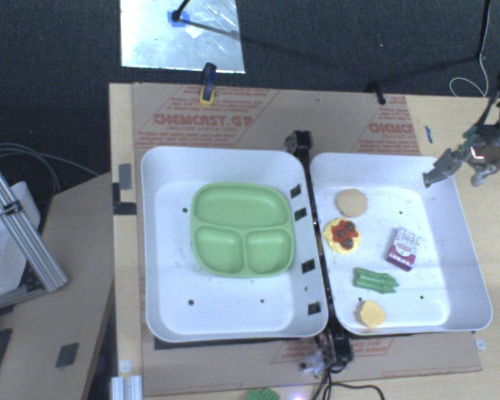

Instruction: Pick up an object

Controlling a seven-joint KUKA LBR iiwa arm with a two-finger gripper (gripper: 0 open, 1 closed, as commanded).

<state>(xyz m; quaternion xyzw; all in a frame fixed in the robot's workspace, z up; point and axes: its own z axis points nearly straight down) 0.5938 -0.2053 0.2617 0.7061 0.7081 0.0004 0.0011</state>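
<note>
- The grey two-finger gripper (462,163) hangs at the upper right corner of the right shallow white plastic bin (462,248), over its far rim; its fingers stand apart with nothing between them.
- In that right bin lie five small things, all apart from the gripper:
- a round tan biscuit-like disc (351,202) near the far left corner;
- a small yellow pizza-like toy with red topping (342,235) just below the disc;
- a small purple and white carton (404,248) near the middle, tilted;
- a green bean-pod-shaped toy (375,281) lying below the carton and to its left;
- a yellow rounded wedge-like piece (370,313) near the front left corner.
- The left shallow white plastic bin (162,307) holds a pale green three-compartment plastic tray (242,228) lying flat at its middle.
- Both bins sit side by side on a brown cardboard sheet (258,115) on the counter (83,248).
</note>
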